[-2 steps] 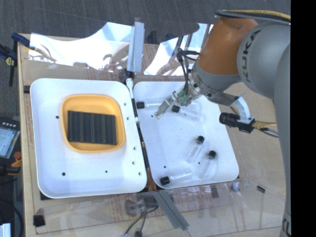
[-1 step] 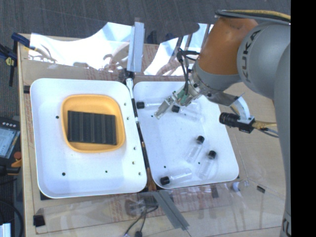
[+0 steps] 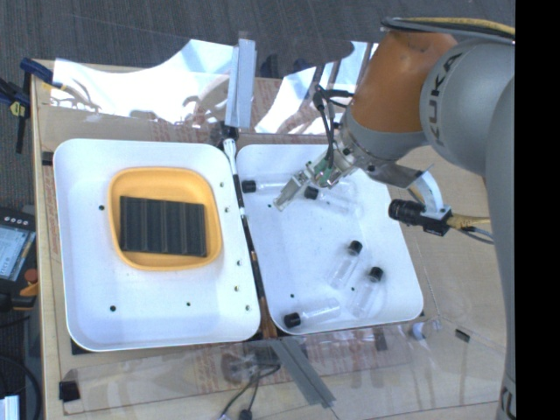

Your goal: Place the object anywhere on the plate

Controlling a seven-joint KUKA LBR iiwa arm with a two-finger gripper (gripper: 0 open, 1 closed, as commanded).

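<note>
The grey arm [image 3: 455, 86] with its orange band reaches in from the right over the surface [image 3: 175, 370], which bears two white bins: the left bin [image 3: 79, 261] holds a yellow plate [image 3: 162, 186] with a dark ribbed centre, and the right bin [image 3: 385, 234] holds several clear vials with black caps. The gripper [image 3: 293, 191] hangs over the upper part of the right bin, whether the fingers are spread or closed I cannot tell. One vial [image 3: 346, 265] lies near the middle, another [image 3: 367, 291] just beside it, a third [image 3: 311, 313] at the front edge, and a fourth [image 3: 262, 185] near the left wall.
</note>
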